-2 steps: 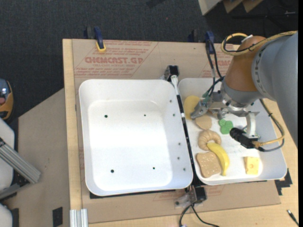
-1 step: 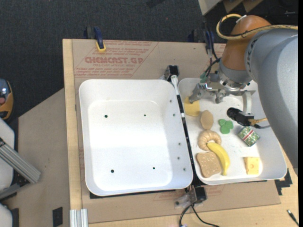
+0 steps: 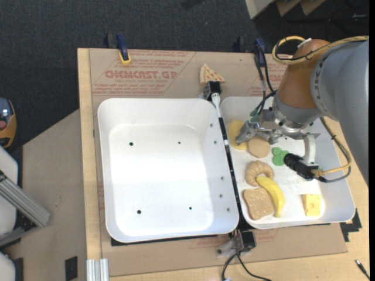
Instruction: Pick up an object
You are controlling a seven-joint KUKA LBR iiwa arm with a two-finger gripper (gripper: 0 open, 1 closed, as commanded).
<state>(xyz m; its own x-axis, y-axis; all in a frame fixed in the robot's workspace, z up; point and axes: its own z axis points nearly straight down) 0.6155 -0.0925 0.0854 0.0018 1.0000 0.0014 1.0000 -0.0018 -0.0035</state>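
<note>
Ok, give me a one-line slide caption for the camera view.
KUKA arm's gripper lowered into the right bin among toy foods, banana and bread slice nearby.

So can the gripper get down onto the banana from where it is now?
Probably yes. The banana lies uncovered in the right bin, its top free, though the bread slice and croissant touch its sides. The gripper hangs over the same bin, farther back.

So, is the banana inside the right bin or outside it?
Inside: the banana lies in the right bin, between the bread slice and the cheese wedge.
</note>
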